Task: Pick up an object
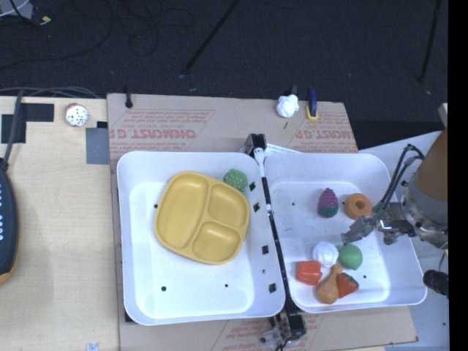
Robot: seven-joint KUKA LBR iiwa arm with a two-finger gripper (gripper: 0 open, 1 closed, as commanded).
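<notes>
Clustered at right bin's (pixel 398 287) near edge: toy carrot (pixel 328 284), red pepper (pixel 308 271), green ball (pixel 351 257), white ball (pixel 325 253). Approach step, judged; gripper (pixel 360 230) hovering just above, jaws' state cannot be told, nothing visibly held. Next: descend squarely over one toy.

The gripper (pixel 363 230) hung low over the right bin (pixel 300 172), just above a green ball (pixel 351 257) and white ball (pixel 325 253). Purple grapes (pixel 327 202) and an orange ring (pixel 357 205) sat behind. The left bin (pixel 139 284) carried a yellow divided plate (pixel 202 216).
</notes>
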